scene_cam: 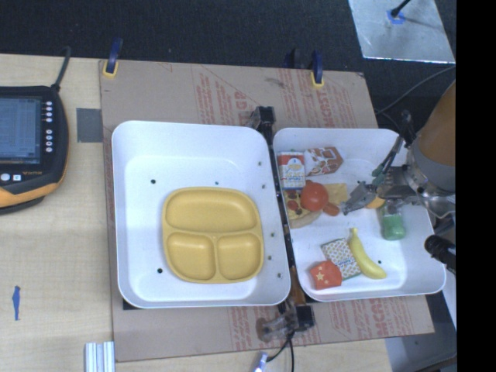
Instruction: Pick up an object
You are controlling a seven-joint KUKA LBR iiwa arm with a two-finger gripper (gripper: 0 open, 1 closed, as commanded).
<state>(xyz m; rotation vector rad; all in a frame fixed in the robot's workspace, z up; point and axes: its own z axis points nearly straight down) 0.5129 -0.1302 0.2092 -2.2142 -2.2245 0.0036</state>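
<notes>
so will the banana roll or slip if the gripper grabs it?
The banana is curved and lies flat, so it probably pivots rather than rolls. It looks like smooth plastic, likely light and stiff, and may slip. It touches the patterned packet, which may shift.

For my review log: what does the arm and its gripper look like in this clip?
The arm enters at the right edge as a rounded orange section above a grey wrist body. The gripper is dark grey metal, slim and angular, with thin dark cables or rods running up from it toward the wrist. No markings are legible.
</notes>
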